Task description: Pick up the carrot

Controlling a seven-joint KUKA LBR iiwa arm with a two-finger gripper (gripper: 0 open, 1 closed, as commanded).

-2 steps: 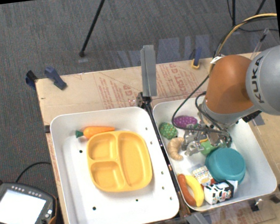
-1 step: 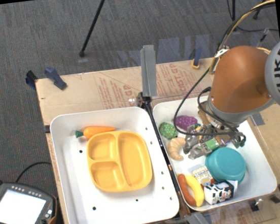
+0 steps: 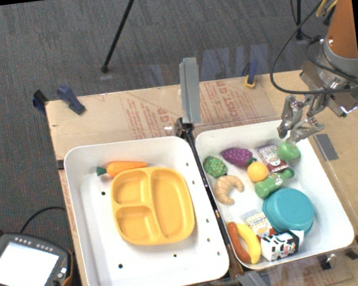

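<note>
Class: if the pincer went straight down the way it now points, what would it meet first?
Probably the green toy at the right bin's top edge, just under the pincer. Depth is unclear from this slanted view.

We see a cardboard-covered worktop [image 3: 130,116] with two shallow white bins lying side by side on it, the left bin [image 3: 95,248] and the right bin [image 3: 329,217] touching along their inner rims. Blue clamps [image 3: 70,99] grip the worktop's far left edge.

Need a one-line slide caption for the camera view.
Carrot lies beside the yellow tray in the left bin; gripper hovers over the right bin.
</note>
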